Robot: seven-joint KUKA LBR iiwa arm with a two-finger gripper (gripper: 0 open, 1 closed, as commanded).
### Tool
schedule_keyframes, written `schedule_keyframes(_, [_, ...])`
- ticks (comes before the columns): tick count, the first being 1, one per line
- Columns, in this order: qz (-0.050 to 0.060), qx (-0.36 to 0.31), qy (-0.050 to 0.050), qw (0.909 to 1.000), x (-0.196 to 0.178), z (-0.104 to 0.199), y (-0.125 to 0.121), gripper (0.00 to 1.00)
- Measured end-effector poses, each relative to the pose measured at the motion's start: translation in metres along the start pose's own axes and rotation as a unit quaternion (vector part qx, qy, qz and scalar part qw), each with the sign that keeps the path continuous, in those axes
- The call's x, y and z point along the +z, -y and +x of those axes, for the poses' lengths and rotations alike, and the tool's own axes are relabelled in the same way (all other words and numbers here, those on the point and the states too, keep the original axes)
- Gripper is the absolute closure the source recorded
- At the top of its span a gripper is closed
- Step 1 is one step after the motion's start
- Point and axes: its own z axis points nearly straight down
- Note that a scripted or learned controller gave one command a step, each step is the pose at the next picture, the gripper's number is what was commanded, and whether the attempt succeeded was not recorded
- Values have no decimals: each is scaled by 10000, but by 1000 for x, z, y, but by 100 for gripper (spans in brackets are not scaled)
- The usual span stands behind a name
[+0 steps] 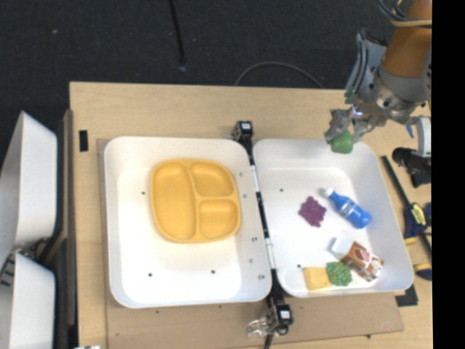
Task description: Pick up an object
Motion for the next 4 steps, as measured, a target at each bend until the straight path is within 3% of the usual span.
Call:
schedule_keyframes(1, [5, -7, 0, 10000, -55, -2, -1, 100])
schedule_keyframes(3, [40, -16, -7, 10000, -45, 105, 13, 100])
schedule_keyframes(4, [47, -14, -9, 10000, -34, 146, 36, 100])
